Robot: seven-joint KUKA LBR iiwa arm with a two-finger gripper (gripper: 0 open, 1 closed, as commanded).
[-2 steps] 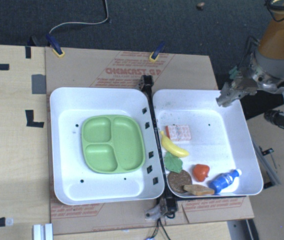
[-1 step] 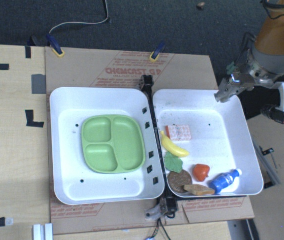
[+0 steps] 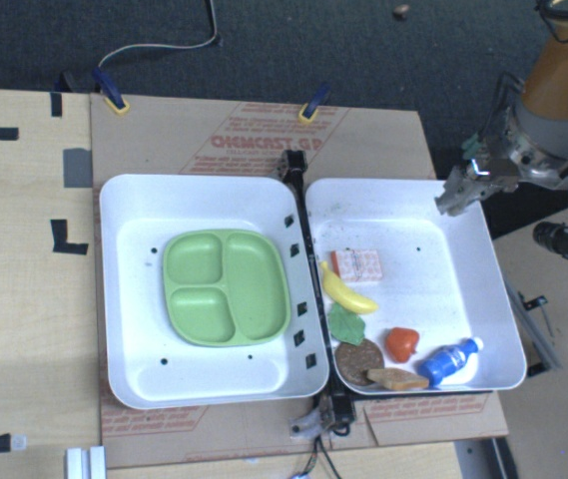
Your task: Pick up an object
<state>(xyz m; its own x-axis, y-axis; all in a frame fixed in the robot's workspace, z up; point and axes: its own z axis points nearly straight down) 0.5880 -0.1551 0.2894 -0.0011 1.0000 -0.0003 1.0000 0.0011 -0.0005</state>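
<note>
Objects for picking lie gathered in the right-hand white bin [image 3: 463, 267], all toward its left wall and near corner. A small pink-and-white box [image 3: 355, 263] sits by the left wall about halfway along it. Just below it a yellow toy banana [image 3: 347, 294] lies at a slant, and a green leaf-shaped piece [image 3: 346, 324] touches the banana's lower side. In the near left corner rests a round brown disc [image 3: 359, 355], with a tan, flat, cookie-like piece [image 3: 396, 377] partly over its near edge. A red toy, possibly a pepper or tomato [image 3: 401, 342], sits just beside the disc, and a blue bottle with a white cap [image 3: 449, 359] lies on its side along the near wall, close to the tan piece.

The left-hand white bin [image 3: 124, 267] holds a light green divided plate [image 3: 227, 287] with three compartments, lying flat near its middle.

The gripper [image 3: 460, 192] hangs over the far right corner of the right bin, well apart from every object there; whether it is released or clenched cannot be told.
</note>
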